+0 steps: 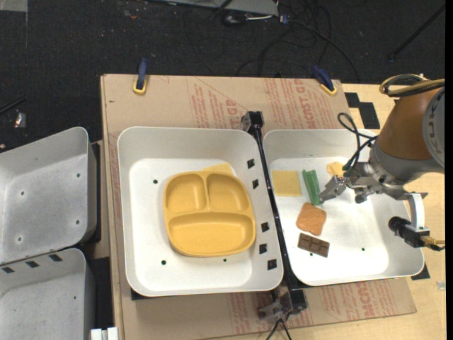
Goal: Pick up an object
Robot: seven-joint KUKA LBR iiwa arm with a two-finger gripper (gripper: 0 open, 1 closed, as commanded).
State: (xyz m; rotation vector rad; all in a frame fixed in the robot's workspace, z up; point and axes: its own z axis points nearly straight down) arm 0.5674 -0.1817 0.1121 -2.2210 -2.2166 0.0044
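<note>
Several small items lie in the right bin (396,261): a pale yellow square slice (287,183), a green stick (310,185), a small yellow piece (334,168), an orange-brown chunk (311,219) and a dark brown bar (313,245). My gripper (345,193) hangs over the upper middle of this bin, just right of the green stick and below the small yellow piece. Its fingers are spread open and hold nothing. One fingertip (326,196) points down-left, close to the green stick's lower end.
The left bin (141,261) holds a yellow divided plate (210,213). A black divider (267,204) runs between the two bins. The arm's orange and grey body (414,137) covers the right bin's upper right corner. Grey metal trays (42,190) sit off the bench at left.
</note>
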